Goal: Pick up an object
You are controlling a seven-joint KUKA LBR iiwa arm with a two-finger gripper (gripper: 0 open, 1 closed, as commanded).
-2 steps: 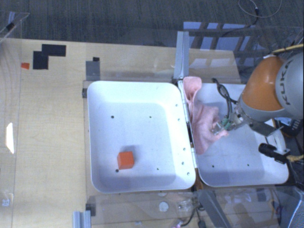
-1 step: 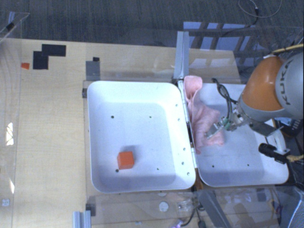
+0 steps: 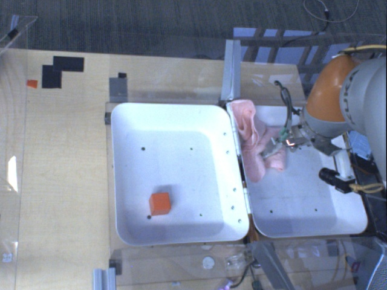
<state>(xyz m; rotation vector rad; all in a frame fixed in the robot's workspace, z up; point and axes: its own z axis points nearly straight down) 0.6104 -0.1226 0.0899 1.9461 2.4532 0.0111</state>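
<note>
Jaws [image 3: 284, 142], state unclear, sit against the crumpled pink cloth's [image 3: 251, 138] right side; its length follows the right white bin's [image 3: 314, 225] left wall.

One fixed camera looks down, seemingly slanted, on both bins [image 3: 175, 116].

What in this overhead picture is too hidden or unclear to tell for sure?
- Jaws: in the camera view the gripper sits against the pink cloth as a blur, so open or shut is unclear.
- Whether the cloth is gripped: its folds hide the contact.
- Right bin: the arm covers its upper right corner.
- Orange block in the left bin: too small to show its material.
</note>
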